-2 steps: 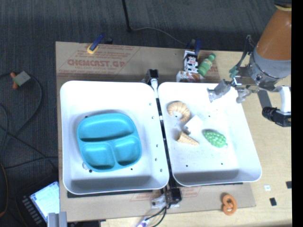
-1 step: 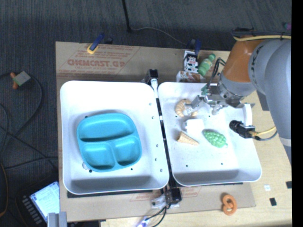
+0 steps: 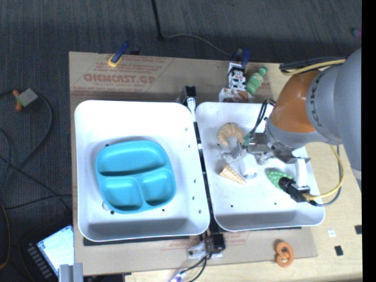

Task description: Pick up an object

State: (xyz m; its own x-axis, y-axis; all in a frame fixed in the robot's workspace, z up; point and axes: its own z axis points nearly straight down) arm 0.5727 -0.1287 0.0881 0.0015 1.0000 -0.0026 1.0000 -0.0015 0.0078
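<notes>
White plastic is what I hang over: two shallow bins side by side on a brown cardboard sheet (image 3: 147,78). The left bin (image 3: 88,122) carries one blue tray (image 3: 135,175) with three compartments. I reach into the right bin (image 3: 264,216) from its right side, with the orange band (image 3: 294,107) above my wrist.

My gripper (image 3: 238,157) sits low in the middle of that bin, its metal fingers (image 3: 230,155) pointing left and down. They look slightly parted, with nothing between them that I can make out.

Crowding me are three small things. One tan croissant-shaped toy (image 3: 230,133) lies just above my fingertips, near or touching them; I cannot tell which. One waffle cone (image 3: 233,174), pale orange with a cross-hatched skin and a pointed end aimed right, lies just below my fingertips. One green leafy toy (image 3: 275,175) rests to the right, beneath my wrist and beside a black connector (image 3: 292,189) with a yellow cable (image 3: 332,190).

Outside the bins, on the cardboard, stand a green and white figure (image 3: 255,80) and a small printed box (image 3: 236,78) at the far edge, two blue clamps (image 3: 119,53) along that same edge, and one orange ring-shaped piece (image 3: 284,252) near the front edge
</notes>
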